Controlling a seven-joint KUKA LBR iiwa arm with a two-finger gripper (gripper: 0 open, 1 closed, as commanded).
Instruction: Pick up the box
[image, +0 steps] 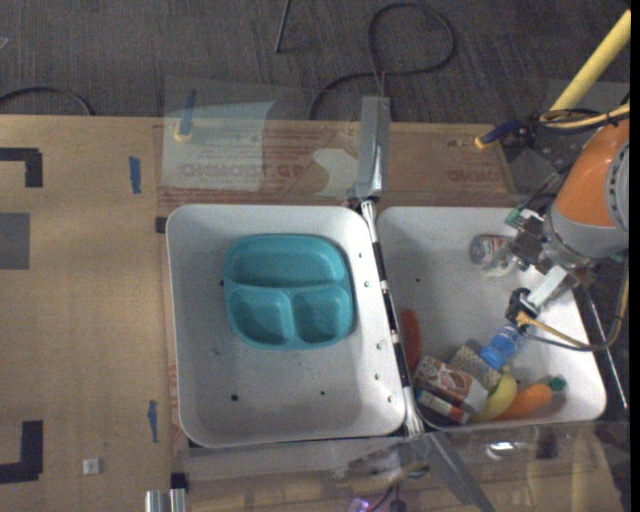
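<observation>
The box (444, 384) is small, red and brown, and lies flat near the front edge of the right bin (440, 250). A yellow banana (501, 395) and a bottle with a blue cap (497, 350) crowd its right side. My gripper (530, 272) hangs over the right half of that bin, up and to the right of the box and apart from it. It sits below the grey arm with its orange band (590, 190). Nothing is visibly held in it.
An orange carrot (530, 399) lies at the right bin's front right corner. A red chili (410, 338) rests along its left wall and a grey crumpled item (490, 249) at the back. A teal divided plate (289, 290) sits in the left bin (200, 350).
</observation>
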